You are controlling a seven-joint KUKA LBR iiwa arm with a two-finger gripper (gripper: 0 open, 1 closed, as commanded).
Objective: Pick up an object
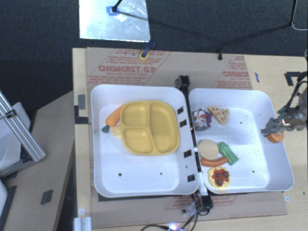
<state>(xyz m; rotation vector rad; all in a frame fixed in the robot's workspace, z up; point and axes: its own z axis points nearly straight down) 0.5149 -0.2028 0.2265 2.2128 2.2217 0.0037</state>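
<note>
Arm (299, 100) reaches over right bin (260, 100) rim; hand (272, 129) grip state unclear.

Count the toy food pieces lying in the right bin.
6, perhaps more hidden: purple packet and waffle wedge at the far left, bun, green piece and sausage mid-left, spaghetti plate nearest.

The arm (299, 107) is cut off by the right edge. The carrot (113, 116) has one side tucked under the yellow plate (147, 127), which also hides most of a small yellow thing (117, 132). The gripper (273, 128) covers part of an orange object (275, 138).
</note>
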